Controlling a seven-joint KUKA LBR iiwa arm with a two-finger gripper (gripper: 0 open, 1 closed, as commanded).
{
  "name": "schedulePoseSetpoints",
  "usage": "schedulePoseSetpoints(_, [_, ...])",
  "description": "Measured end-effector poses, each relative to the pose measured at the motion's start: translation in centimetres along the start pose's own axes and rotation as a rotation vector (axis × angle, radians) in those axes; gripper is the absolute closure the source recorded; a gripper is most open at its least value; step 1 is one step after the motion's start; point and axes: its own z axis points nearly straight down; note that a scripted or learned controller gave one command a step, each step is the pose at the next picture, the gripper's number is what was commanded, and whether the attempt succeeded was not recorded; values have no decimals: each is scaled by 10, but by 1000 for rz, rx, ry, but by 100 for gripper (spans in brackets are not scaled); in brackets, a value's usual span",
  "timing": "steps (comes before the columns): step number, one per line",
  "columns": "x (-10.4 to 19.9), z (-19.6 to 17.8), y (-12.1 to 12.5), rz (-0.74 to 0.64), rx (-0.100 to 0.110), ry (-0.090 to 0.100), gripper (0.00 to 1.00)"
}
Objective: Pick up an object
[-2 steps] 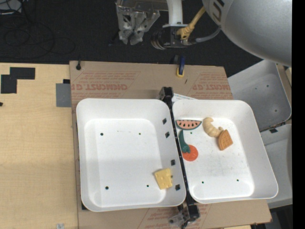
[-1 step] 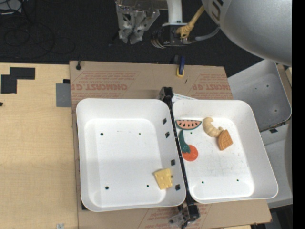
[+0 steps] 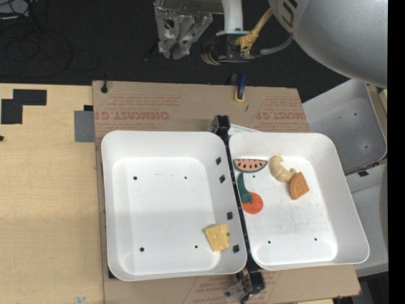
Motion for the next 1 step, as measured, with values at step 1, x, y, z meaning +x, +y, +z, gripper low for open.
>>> schedulePoseSetpoints(1, [0, 0, 0, 0, 0, 0, 100])
